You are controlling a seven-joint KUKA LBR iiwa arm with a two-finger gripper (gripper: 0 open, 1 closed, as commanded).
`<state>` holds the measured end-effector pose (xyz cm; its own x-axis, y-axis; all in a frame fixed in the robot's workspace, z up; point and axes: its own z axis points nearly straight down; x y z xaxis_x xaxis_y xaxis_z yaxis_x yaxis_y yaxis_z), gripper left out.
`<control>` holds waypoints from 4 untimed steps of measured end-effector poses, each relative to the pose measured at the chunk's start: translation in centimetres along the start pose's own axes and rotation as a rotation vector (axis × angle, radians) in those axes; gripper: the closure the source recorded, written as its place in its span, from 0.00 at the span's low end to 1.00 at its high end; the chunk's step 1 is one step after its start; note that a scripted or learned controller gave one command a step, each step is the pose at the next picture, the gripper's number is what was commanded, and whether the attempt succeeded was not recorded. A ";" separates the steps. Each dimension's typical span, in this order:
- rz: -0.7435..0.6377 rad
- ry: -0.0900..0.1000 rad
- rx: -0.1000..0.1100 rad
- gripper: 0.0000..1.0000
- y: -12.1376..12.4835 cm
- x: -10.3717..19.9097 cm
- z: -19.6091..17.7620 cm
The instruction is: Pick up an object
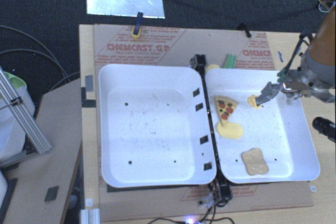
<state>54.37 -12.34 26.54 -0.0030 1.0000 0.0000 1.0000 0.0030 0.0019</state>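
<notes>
Gripping: small yellow piece [254,101] sits at the tip of the gripper [261,98], between its fingers as far as the slant view shows; jaws closed on it.
Piece location: upper middle of the right bin [302,128], roughly 1 o'clock from that bin's centre; can't tell whether it is lifted or touching the floor.
Gripper: reaches in from 3 o'clock, pointing toward 8 o'clock; grey wrist and arm [320,68] behind it over the bin's right rim.
Pizza slice [226,108]: toy wedge with red dots, at 9 o'clock from the held piece, near but apart, close to the divider between bins.
Yellow disc [230,130]: just beside the slice's tip, at 6 o'clock from it, looks to be touching.
Tan biscuit shape [254,161]: at 6 o'clock from the held piece, well apart, near the right bin's bottom rim.
Left bin [110,113]: at 9 o'clock of the right bin, rims touching along the clipped middle seam.
Cardboard sheet [157,44]: under both bins, printed red lettering at 12 o'clock.
Green stick [230,61]: on the cardboard just beyond the right bin's top rim.
</notes>
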 end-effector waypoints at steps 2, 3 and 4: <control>-0.007 0.005 0.001 0.00 -5.1 12.0 7.7; -0.004 0.000 -0.011 0.00 1.6 12.5 0.3; -0.007 0.003 -0.003 0.00 -4.3 18.4 -5.7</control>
<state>49.95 6.06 32.26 -0.0101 0.9999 0.0031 0.9999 0.0101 0.0048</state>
